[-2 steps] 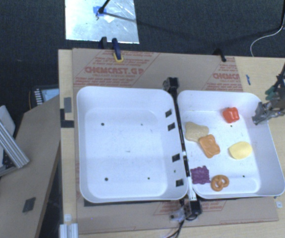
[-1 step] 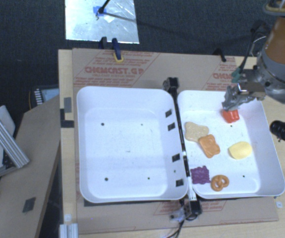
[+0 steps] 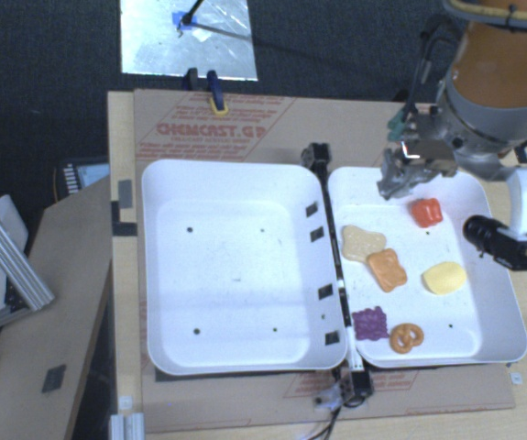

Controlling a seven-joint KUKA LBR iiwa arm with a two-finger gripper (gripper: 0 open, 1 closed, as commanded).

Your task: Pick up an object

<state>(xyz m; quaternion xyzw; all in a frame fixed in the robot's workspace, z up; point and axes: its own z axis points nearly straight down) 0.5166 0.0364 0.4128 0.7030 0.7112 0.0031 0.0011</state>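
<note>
— Pretzel (image 3: 407, 338) and purple toy (image 3: 369, 323) sit nearest in the right bin (image 3: 494, 351). What's farther back?

— Red toy (image 3: 427, 212), just beside the gripper (image 3: 397, 183). Nobody can tell if the gripper is open. It might bump the toy away.

On the worktop (image 3: 80, 246) we log two bins side by side on a cardboard sheet (image 3: 245, 122): left bin (image 3: 236, 264), right bin (image 3: 492, 328). In the right bin we count six items: tomato piece (image 3: 427, 212) at the far side; bread slice (image 3: 362, 243) near the dividing wall; toast piece (image 3: 387, 269) touching it on the near right; lemon-like piece (image 3: 444, 278) further right; grape cluster (image 3: 369, 323) and pretzel (image 3: 407, 338) nearest us, adjacent. We place the gripper (image 3: 393, 183) over the bin's far edge, left of the tomato piece. Behind the bins lies a foil sheet (image 3: 188, 26).
</note>
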